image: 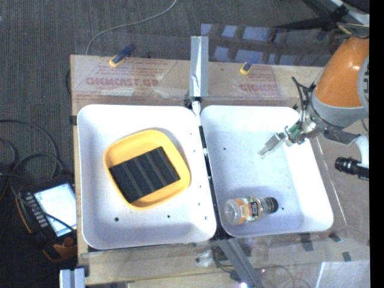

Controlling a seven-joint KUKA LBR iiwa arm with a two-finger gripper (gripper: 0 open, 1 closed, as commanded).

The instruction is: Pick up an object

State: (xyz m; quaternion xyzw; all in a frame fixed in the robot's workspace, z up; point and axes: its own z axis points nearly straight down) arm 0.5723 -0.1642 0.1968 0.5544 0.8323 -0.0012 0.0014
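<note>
A small clear bottle (250, 209) with a dark cap and an orange-and-white label lies on its side near the front edge of the right bin (312, 185). In the left bin (96, 221) rests a yellow dish (174, 152) holding a black ridged insert (144, 173). My gripper (269, 146) hangs over the upper middle of the right bin, pointing down and to the left. It is well behind the bottle and apart from it. Nothing shows in the gripper.
The arm's orange band (342, 80) and grey wrist reach in over the right bin's far right corner. A metal strip (198, 71) stands behind the ridge between the bins. Cables and a small device (51, 206) lie on the floor at the left.
</note>
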